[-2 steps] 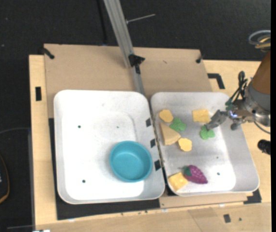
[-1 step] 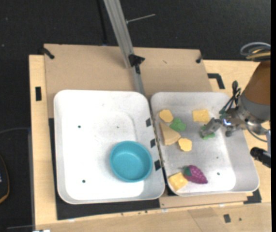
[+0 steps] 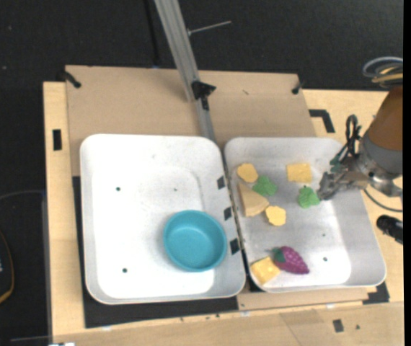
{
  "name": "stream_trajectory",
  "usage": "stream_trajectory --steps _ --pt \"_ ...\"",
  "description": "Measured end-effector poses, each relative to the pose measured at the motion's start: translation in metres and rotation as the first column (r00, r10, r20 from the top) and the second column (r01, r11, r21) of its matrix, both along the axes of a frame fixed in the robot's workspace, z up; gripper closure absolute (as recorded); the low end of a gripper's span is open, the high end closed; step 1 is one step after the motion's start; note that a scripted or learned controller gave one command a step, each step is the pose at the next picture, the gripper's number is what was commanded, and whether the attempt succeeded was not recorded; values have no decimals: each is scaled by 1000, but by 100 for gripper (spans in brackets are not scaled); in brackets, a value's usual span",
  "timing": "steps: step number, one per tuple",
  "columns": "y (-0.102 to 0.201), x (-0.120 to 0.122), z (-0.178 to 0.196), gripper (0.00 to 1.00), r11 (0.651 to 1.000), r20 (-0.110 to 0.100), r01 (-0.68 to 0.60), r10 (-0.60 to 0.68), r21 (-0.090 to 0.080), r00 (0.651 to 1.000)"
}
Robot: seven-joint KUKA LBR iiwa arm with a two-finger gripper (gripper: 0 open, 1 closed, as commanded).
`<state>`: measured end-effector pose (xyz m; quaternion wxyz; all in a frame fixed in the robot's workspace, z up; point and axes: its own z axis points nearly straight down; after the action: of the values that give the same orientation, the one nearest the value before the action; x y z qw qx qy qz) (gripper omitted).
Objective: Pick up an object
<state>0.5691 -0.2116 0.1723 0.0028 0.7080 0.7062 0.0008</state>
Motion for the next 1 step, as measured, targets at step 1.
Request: stream_trajectory --steps 1 --pt "8 4 52 100 1000 -2 -5 5 1 1000"
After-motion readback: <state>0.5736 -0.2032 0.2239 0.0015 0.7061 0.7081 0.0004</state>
